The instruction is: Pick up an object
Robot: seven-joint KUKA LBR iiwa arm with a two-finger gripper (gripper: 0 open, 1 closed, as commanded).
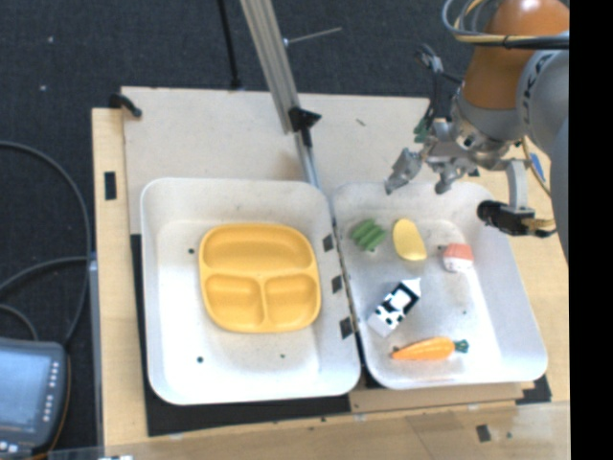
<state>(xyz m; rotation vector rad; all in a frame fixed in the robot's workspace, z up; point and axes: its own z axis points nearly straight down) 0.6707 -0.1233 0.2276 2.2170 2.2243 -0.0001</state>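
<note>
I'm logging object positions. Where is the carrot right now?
The carrot lies in the right bin, near its front edge, just below the black-and-white carton.

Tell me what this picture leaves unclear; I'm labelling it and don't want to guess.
- Arm: cut off by the camera view's right edge.
- Black-and-white toy in the right bin: too small to identify.
- Small red-and-white object: too small to name.
- Grey device: cut off at the lower-left corner.
</note>
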